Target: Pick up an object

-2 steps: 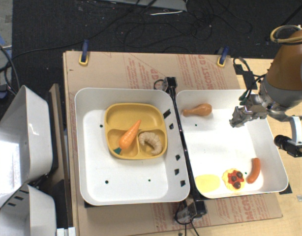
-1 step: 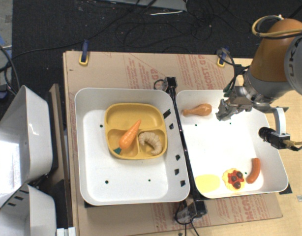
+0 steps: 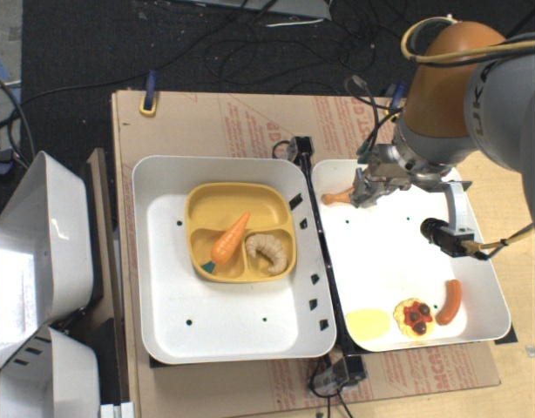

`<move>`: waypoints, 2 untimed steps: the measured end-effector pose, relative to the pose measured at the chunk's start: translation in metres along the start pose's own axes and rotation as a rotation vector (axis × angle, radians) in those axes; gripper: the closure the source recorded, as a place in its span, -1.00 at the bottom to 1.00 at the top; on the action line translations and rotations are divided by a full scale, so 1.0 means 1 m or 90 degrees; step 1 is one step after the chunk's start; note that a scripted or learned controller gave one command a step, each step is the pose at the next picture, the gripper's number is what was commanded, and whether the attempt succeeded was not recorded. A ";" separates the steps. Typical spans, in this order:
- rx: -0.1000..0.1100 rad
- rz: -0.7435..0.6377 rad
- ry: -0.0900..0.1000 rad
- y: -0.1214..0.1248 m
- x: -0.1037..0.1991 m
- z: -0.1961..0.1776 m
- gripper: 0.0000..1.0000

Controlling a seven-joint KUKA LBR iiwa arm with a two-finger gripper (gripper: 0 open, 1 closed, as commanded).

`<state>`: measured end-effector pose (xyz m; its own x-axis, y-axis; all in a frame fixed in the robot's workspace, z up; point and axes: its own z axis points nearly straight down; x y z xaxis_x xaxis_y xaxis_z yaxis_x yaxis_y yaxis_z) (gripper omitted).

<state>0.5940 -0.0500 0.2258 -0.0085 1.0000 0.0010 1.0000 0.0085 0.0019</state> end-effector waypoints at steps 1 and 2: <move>-0.001 0.000 0.000 0.014 0.045 -0.009 1.00; -0.001 0.000 0.001 0.033 0.100 -0.017 1.00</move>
